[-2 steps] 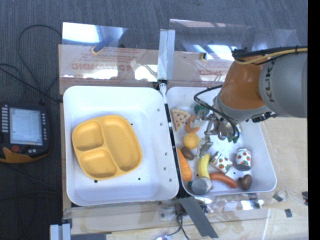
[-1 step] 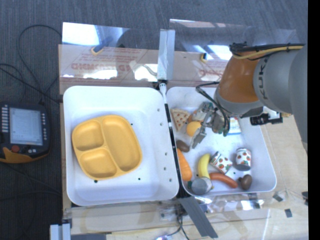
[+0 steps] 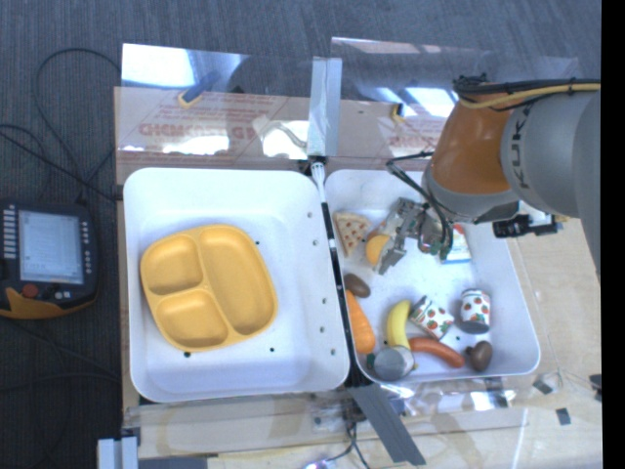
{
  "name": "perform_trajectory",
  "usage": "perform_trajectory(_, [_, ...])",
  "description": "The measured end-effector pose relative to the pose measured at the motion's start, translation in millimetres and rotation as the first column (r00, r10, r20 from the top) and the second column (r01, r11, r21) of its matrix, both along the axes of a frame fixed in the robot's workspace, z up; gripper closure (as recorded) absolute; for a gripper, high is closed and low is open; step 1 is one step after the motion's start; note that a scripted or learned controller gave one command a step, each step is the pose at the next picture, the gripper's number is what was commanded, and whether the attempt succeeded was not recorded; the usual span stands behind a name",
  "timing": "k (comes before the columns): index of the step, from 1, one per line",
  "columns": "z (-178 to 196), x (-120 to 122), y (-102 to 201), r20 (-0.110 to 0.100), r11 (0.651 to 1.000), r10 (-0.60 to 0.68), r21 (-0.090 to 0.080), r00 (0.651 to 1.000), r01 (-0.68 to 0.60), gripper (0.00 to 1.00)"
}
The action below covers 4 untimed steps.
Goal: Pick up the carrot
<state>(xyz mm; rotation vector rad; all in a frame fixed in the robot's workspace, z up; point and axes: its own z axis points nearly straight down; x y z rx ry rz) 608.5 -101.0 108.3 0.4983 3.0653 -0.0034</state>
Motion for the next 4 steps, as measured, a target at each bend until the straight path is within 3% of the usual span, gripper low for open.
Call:
perform_trajectory(1, [-6.7, -57.3, 0.6, 0.007, 1.0, -0.029, 0.002, 1.0, 0.029, 1.0])
perform_trajectory(2, [-6.9, -87.5, 5.8, 0.015, 0.988, -0.156, 0.008, 0.988, 0.156, 1.0])
perform_trajectory(3, [-7.3, -92.8, 9.3, 0.01, 0.912, -0.409, 0.024, 0.912, 0.409, 1.0])
perform_trajectory(4, [77.2, -103.0, 86.0, -0.032, 0.818, -0.575, 0.01, 0.818, 0.575, 1.0])
